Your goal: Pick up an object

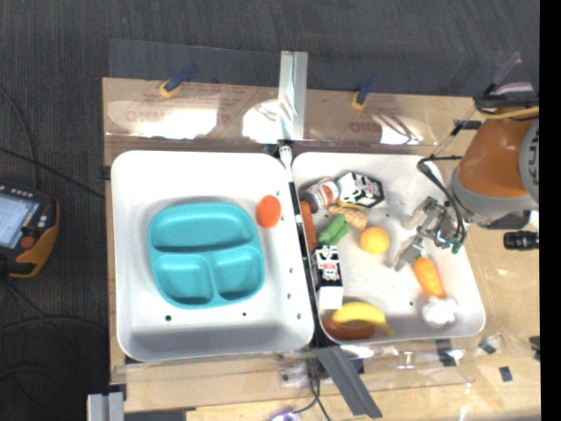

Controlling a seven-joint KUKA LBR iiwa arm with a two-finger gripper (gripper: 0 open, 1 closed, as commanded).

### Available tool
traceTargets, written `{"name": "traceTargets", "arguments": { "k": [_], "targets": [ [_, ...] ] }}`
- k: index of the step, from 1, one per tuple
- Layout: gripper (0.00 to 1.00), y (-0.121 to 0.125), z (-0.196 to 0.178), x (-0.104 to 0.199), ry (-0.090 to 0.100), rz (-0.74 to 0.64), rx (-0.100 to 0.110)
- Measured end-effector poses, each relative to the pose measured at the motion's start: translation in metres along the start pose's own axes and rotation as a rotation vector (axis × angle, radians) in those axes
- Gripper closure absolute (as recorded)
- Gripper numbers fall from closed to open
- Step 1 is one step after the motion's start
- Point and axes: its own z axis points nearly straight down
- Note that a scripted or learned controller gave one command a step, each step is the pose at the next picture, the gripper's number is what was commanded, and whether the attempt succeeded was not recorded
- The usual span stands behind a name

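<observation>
Glossy white plastic bins [131, 235], smooth teal plastic tray [207, 253], pale wooden bench [219, 103], rough dark carpet [70, 24]

Teal divided tray [207, 251] in left bin [131, 323]; handheld controller [24, 226] far left.

No lettering can be read anywhere. The black-and-white carton [360, 189], up and to the left of the gripper [421, 239], and the smaller black-and-white pack [328, 264], well to its left, carry prints too blurred to make out.

Bright overhead light; glare on plastic sheet [263, 117]; sharp.
</observation>
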Motion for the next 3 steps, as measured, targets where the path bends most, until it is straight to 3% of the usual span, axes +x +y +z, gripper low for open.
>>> {"name": "traceTargets", "arguments": {
  "k": [1, 2, 3],
  "targets": [
    [0.00, -0.025, -0.001, 0.042, -0.003, 0.174, -0.003],
    [1.00, -0.023, -0.008, 0.042, 0.002, 0.172, -0.003],
    [1.00, 0.051, -0.028, 0.074, 0.018, 0.232, 0.006]
  ]
}}
